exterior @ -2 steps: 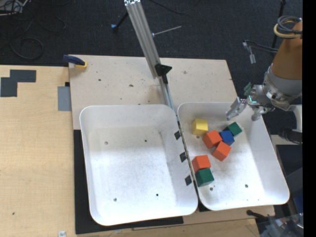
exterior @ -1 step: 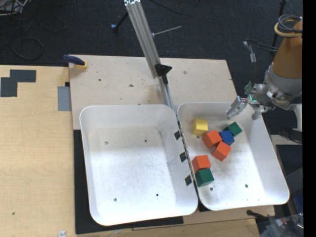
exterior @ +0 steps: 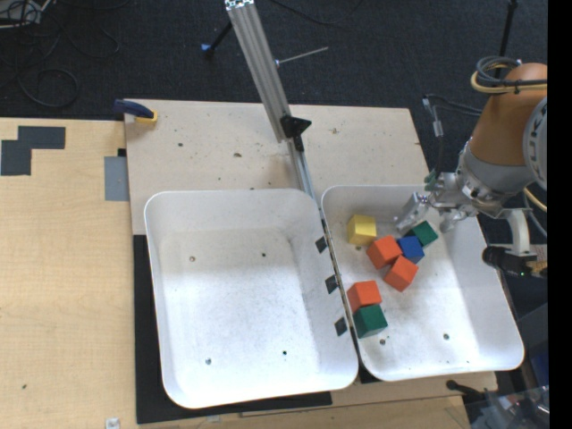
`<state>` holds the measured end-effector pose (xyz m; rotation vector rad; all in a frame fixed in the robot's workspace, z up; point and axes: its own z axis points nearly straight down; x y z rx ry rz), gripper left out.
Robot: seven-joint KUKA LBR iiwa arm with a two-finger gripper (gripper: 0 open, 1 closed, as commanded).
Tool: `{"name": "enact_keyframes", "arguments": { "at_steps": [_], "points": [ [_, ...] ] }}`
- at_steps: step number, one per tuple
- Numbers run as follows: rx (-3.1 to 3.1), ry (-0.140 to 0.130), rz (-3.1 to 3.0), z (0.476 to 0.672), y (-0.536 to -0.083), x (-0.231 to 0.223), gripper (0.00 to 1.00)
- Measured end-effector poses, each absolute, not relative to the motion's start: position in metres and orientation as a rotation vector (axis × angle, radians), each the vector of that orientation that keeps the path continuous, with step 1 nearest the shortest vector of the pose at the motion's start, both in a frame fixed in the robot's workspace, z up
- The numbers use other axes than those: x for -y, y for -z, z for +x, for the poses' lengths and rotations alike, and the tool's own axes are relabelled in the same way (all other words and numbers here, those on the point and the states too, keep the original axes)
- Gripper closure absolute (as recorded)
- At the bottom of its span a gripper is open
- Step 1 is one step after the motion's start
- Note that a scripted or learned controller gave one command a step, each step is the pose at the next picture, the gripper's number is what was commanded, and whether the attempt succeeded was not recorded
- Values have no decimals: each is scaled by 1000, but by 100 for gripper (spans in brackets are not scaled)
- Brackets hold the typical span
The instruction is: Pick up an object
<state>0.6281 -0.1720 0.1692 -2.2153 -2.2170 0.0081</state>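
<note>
Seemingly poised to grasp, the gripper (exterior: 418,211) hovers over the right bin's (exterior: 483,329) blocks (exterior: 393,262), jaw state indiscernible.

arm (exterior: 505,150): grey shell; orange band above wrist | cables looped on top | claw (exterior: 418,211): silver metal

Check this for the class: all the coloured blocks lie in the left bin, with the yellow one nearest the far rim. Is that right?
One thing is wrong: the camera view shows the blocks in the right bin, not the left bin. The yellow block does lie nearest the far rim.
</note>
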Motion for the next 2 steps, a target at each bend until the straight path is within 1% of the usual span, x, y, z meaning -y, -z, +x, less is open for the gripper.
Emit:
{"name": "enact_keyframes", "arguments": {
  "at_steps": [1,2],
  "points": [
    [2228,8,-2228,631,-135,171,0],
    [2234,17,-2235,635,-127,171,0]
  ]
}}
